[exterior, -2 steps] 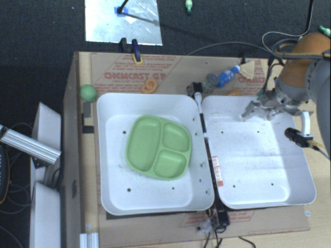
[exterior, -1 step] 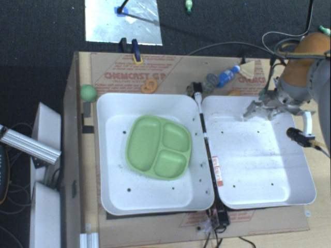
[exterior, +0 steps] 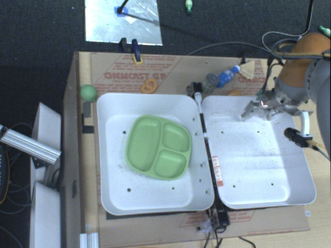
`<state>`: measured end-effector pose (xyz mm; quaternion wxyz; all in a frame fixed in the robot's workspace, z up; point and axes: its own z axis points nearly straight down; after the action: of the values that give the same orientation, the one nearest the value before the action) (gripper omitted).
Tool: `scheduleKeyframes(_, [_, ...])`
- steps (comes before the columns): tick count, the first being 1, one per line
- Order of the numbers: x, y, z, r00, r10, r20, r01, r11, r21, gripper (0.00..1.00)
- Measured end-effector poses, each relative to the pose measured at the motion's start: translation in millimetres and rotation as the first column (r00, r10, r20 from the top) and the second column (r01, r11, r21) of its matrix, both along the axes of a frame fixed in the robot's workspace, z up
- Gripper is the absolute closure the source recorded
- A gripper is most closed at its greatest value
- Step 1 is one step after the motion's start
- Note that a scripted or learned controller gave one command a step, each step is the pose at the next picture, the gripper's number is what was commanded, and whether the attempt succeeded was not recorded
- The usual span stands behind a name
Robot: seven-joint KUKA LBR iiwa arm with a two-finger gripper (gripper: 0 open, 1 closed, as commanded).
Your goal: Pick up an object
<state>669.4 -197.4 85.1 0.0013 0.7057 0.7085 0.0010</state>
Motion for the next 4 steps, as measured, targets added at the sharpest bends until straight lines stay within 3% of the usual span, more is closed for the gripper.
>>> scheduleKeyframes(1, [0, 7, 0, 1.000, 0.000, -0.001, 0.000, 1.000, 0.000, 0.00])
scheduleKeyframes(2, [0, -7, 1, 1.000, -0.001, -0.002, 0.001, 1.000, 0.003, 0.00])
scheduleKeyframes(3, [0, 8, 0, 1.000, 0.001, -0.001, -0.001, 1.000, 0.000, 0.00])
scheduleKeyframes(4, [0, -7, 1, 1.000, 0.000, -0.002, 0.000, 1.000, 0.003, 0.00])
